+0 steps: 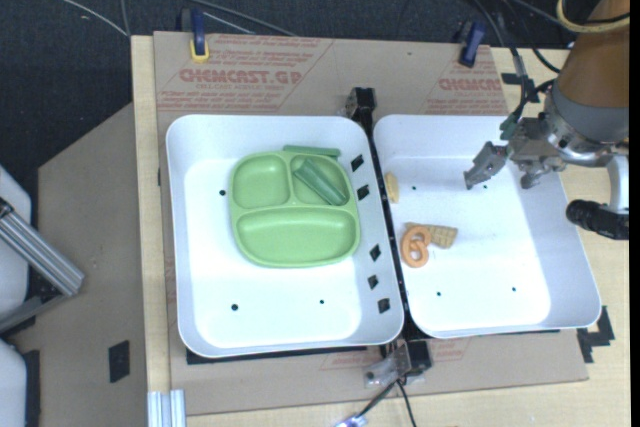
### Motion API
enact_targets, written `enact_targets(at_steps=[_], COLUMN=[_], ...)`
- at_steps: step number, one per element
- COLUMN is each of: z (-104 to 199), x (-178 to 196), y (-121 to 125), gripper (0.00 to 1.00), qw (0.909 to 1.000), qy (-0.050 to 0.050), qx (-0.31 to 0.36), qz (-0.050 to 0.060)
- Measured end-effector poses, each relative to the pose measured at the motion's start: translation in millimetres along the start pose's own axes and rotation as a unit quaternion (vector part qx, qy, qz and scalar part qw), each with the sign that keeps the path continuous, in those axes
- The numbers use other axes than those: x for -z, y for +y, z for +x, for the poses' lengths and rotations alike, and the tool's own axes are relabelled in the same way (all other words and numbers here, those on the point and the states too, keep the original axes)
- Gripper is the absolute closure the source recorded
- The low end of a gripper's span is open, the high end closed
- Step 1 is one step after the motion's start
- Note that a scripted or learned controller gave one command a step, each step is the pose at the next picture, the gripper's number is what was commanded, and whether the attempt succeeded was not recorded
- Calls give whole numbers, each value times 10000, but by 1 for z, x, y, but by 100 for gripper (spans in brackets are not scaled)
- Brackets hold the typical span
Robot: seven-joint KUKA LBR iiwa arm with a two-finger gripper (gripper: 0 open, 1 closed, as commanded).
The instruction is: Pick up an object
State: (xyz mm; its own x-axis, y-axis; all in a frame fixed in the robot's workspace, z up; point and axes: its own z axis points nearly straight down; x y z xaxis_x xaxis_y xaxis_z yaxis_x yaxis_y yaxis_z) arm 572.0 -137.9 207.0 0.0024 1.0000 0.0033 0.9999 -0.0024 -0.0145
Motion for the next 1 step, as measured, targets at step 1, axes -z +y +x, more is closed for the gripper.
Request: enact_targets(at_steps=[1], z=[0], x=[7], y=[3], gripper=[0], qw=[10000], qy=[-10], qx=[15], qz=[-67])
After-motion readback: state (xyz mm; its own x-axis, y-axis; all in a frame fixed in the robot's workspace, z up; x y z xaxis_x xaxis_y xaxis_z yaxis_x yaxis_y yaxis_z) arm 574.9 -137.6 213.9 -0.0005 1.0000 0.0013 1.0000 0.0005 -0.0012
